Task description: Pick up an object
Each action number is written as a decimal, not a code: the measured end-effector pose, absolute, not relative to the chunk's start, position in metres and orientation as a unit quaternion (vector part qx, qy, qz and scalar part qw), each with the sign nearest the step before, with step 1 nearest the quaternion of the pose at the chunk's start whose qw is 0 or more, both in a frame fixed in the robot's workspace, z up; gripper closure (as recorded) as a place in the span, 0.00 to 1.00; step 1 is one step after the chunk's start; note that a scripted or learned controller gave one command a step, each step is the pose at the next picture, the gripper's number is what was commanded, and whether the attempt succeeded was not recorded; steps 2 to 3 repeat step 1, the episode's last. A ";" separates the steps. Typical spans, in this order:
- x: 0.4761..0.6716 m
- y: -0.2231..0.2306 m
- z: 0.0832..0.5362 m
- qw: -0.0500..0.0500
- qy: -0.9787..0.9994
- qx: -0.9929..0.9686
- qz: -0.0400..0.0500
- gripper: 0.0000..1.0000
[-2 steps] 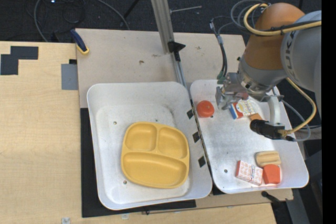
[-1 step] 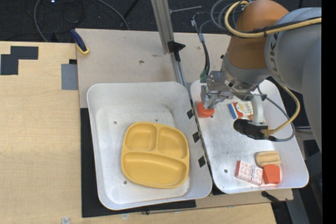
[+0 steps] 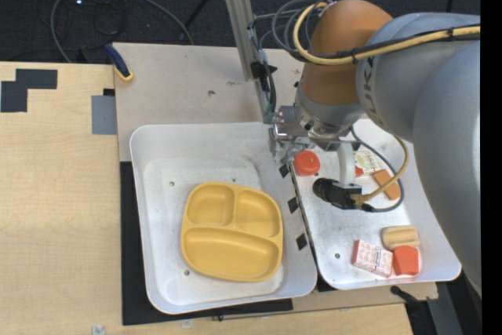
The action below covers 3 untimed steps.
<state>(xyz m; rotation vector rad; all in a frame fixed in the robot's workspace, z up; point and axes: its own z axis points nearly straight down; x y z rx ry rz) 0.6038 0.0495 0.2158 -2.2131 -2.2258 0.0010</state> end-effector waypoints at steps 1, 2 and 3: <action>0.600 0.102 0.228 0.001 -0.709 -0.705 0.000 1.00; 0.600 0.102 0.228 0.001 -0.709 -0.705 0.000 1.00; 0.600 0.102 0.228 0.001 -0.709 -0.705 0.000 1.00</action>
